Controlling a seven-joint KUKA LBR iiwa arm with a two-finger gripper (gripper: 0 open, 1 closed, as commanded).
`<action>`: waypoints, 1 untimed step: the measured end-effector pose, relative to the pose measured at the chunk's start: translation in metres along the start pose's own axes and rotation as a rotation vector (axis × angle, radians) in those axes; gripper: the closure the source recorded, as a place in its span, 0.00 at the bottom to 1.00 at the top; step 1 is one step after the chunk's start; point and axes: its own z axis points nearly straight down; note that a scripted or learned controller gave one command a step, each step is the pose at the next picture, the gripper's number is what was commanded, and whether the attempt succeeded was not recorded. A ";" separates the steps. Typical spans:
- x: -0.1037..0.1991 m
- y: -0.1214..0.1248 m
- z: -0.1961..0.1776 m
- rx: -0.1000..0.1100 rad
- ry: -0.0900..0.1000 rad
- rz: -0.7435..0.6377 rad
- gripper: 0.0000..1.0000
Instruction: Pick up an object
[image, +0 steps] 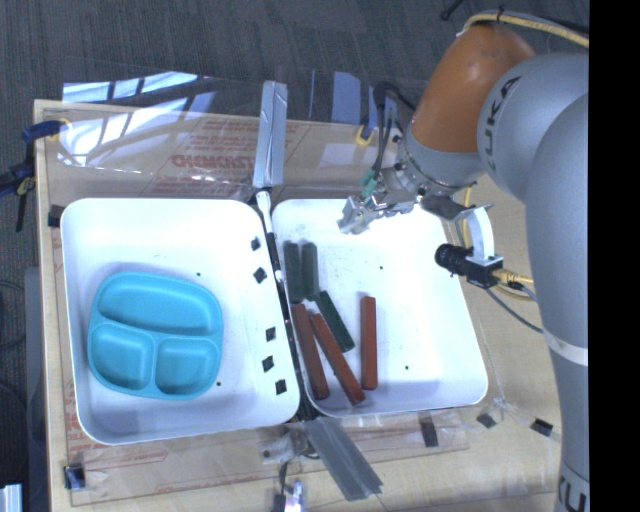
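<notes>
Gripper (358, 215) hovers over right bin (440, 300) (far edge), jaw state unclear; brown and green sticks (330, 335) lie below, untouched.

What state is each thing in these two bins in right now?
Blue plastic divided tray: lying flat in the left white bin, compartments up.
Brown sticks: lying flat in the right white bin.
Dark green sticks: lying flat beside the brown ones.
Claw: above the right bin's far edge, holding nothing visible.
</notes>
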 end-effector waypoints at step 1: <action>0.000 0.000 0.001 0.001 0.000 0.000 0.00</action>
